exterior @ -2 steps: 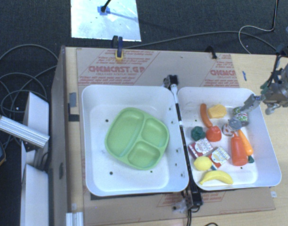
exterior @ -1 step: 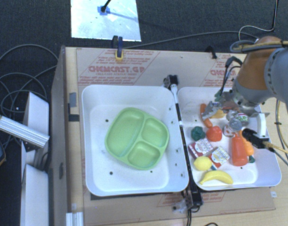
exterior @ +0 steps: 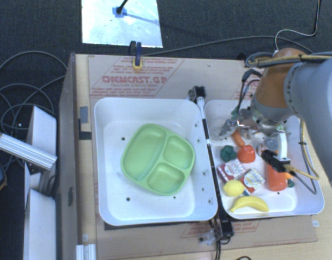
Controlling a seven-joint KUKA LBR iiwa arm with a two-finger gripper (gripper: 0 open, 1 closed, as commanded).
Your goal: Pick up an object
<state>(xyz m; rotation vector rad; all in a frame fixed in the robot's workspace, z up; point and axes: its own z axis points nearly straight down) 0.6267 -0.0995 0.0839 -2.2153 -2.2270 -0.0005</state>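
The arm comes in from the right and hangs low over the far end of the right bin (exterior: 312, 202), its gripper (exterior: 237, 124) down among the toys near that bin's back left corner. I cannot tell from here whether the gripper is wide or narrow, and nothing shows between it. The nearest thing to it is a small orange carrot (exterior: 238, 139), lying just below it toward the near side, its long axis running slantwise from back-left to front-right. Beyond that, further toward me, sit a dark green piece (exterior: 228, 153), a red-orange pepper (exterior: 246, 154), a yellow lemon (exterior: 234, 188) and a banana (exterior: 249, 203) lying crosswise along the front wall. The left bin (exterior: 109, 199) holds a green divided plate (exterior: 158, 158), its three compartments bare. I'd judge the carrot the likeliest target, needing only a short drop.
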